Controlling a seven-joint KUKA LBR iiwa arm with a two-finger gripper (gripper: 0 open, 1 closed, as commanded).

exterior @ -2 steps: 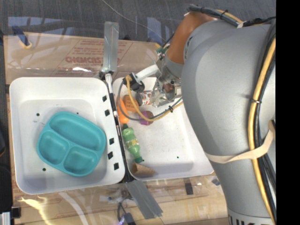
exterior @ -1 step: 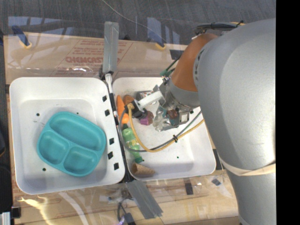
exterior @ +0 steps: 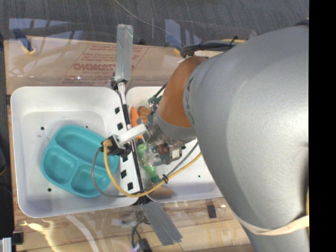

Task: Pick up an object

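1. Objects: small green (exterior: 148, 167) and orange (exterior: 137, 115) items crowd the right bin (exterior: 202, 185) beside the divider.
2. Gripper state: you cannot tell; the arm (exterior: 252, 130) hides it.
3. Expect a clip against the divider, causing a miss.

We see a teal divided plate (exterior: 73, 161) lying in the left bin (exterior: 31, 109), toward its lower half. A yellow cable (exterior: 113, 180) loops over that bin's right edge.

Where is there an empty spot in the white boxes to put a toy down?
The left bin has bare white floor above the teal divided plate, toward its back wall. The right bin is crowded: the grey arm covers most of it, with orange and green items beside the middle divider.
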